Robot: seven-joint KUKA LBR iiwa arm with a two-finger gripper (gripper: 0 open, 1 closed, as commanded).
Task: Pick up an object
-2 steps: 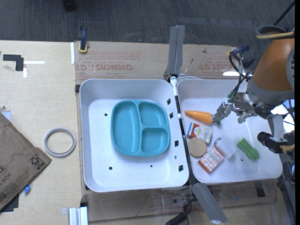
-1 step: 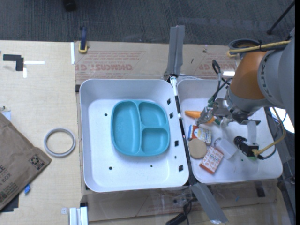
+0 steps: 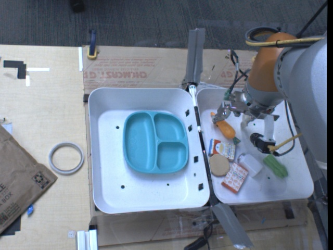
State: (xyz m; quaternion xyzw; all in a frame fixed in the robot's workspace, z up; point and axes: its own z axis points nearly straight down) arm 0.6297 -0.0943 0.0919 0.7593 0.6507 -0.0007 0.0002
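Pale wood-grain bench [image 3: 41, 113] runs across the lower part of the view, with dark grey carpet [image 3: 156, 9] beyond its far edge; at the far left a brown cardboard box [image 3: 18, 176] lies at a slant, its black print cut off so only "BOX" can be read; near it a roll of clear tape [image 3: 66, 157] lies flat on the bench; a flattened cardboard sheet [image 3: 140, 69] behind the bins bears red lettering too inverted to read with certainty. Next comes the left bin [image 3: 104, 139], holding a teal divided plate [image 3: 155, 141] of three compartments near its middle. Just beside it the right bin [image 3: 291, 186] holds a scatter of small things: an orange carrot-shaped piece [image 3: 226, 128], a small printed packet [image 3: 222, 149], a tan round disc [image 3: 219, 165], a red-and-white carton [image 3: 235, 177] with print too small to read, a clear cup [image 3: 251, 163], and a green piece [image 3: 275, 166]. Above that bin hangs the gripper [image 3: 244, 112], near the carrot; whether it is parted or closed I cannot tell, and nothing is visibly held.
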